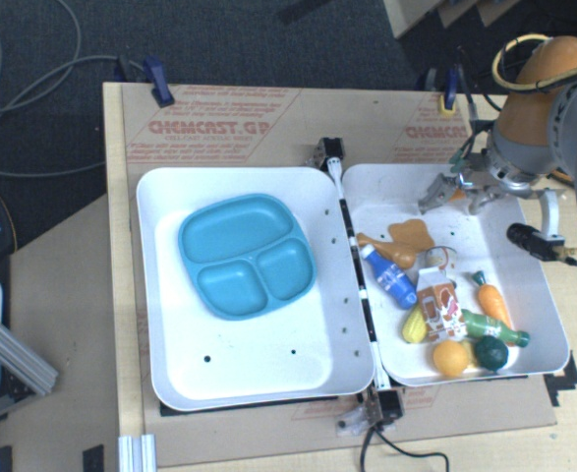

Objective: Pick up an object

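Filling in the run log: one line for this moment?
grey two-finger gripper: over right white bin, nothing held | blue divided plate: left white bin

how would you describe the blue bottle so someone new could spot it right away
Look in the right-hand white bin, along its left wall beside the seam between the two bins. The blue bottle lies there on its side, slanting, just below the brown toy. It is the only blue item among the orange, green and yellow toys.

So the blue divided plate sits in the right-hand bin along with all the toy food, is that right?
Not quite. The camera view shows the blue divided plate alone in the left bin. The toy food, such as the carrot and the orange, lies in the right bin.
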Controlling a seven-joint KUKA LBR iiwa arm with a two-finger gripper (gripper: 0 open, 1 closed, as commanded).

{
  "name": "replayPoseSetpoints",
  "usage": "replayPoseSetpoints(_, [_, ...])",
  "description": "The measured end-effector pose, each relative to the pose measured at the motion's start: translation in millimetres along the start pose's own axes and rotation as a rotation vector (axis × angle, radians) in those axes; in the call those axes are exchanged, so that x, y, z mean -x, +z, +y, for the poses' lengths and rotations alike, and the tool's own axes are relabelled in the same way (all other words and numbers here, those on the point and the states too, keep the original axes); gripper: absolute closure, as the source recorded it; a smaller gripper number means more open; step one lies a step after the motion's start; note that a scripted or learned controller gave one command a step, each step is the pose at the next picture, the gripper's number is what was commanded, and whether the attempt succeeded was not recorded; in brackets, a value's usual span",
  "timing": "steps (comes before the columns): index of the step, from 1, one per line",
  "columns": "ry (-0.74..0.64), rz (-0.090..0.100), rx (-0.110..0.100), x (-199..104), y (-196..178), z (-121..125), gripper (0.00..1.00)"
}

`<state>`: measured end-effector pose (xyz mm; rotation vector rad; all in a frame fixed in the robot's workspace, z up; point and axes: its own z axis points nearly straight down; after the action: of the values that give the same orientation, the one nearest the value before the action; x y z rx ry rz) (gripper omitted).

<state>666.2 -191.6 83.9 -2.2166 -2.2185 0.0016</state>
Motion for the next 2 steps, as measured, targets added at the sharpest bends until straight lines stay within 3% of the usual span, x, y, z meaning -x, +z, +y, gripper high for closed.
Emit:
replayPoseSetpoints(1, [0.003,-0.008,0.015,34,-82,1,0.00])
replayPoseSetpoints(2, [-0.006,0.003,0.000,-63,-54,-31,0.00])
